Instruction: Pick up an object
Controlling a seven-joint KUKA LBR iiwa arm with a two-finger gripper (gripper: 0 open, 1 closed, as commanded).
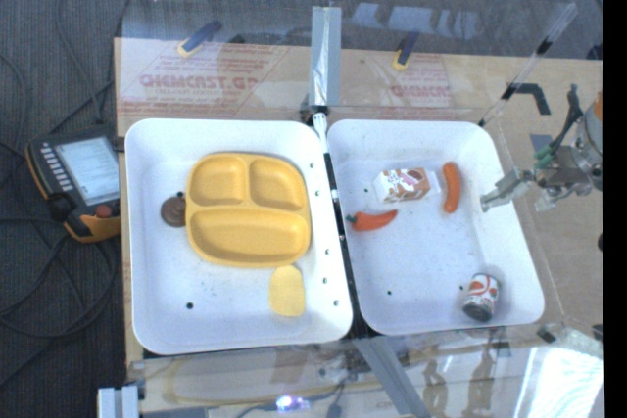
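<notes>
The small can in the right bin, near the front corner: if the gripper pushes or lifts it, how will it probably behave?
The can looks round and seems to lie tilted against the right bin's wall, so a push would probably make it roll. Its smooth, shiny surface may slip between fingers. It looks small, so probably light and stiff.

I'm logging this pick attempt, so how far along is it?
Nothing looks done: the can, carton, sausage and carrot all lie in the right bin. The gripper sits at that bin's right rim, nothing seen in it. Reaching, gripping and lifting are all left.
</notes>
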